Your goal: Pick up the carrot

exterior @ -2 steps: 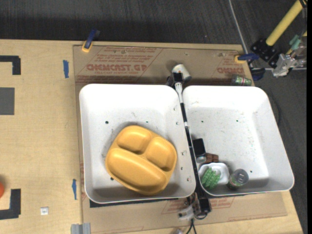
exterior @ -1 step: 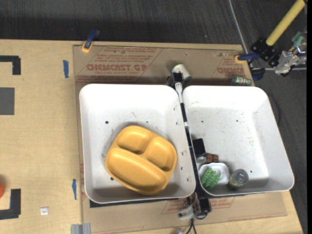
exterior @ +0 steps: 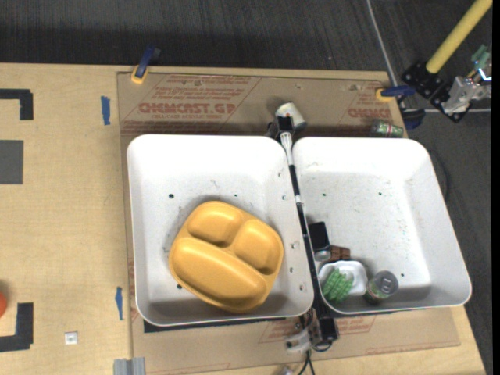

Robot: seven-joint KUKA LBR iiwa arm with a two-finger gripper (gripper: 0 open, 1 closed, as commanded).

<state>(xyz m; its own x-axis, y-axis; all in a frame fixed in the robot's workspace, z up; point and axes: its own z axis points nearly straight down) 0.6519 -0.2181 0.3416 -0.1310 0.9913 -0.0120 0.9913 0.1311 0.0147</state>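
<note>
The left white bin (exterior: 148,170) holds one large yellow object (exterior: 226,254) shaped like a lumpy bread loaf, near its front. In the front left corner of the right white bin (exterior: 391,178) is a cluster of small things: a black block (exterior: 318,235), a small brown piece (exterior: 337,253), a white packet with green contents (exterior: 341,280) and a green-topped can (exterior: 382,286). A small orange-red shape (exterior: 2,304) peeks in at the far left edge of the bench; I cannot tell what it is.
Both bins rest on a cardboard sheet (exterior: 195,100) clamped at the back by blue-and-yellow clips (exterior: 144,63). A black cable (exterior: 295,186) runs along the seam between the bins. A yellow pole on a stand (exterior: 461,30) sits off the bench at the back right.
</note>
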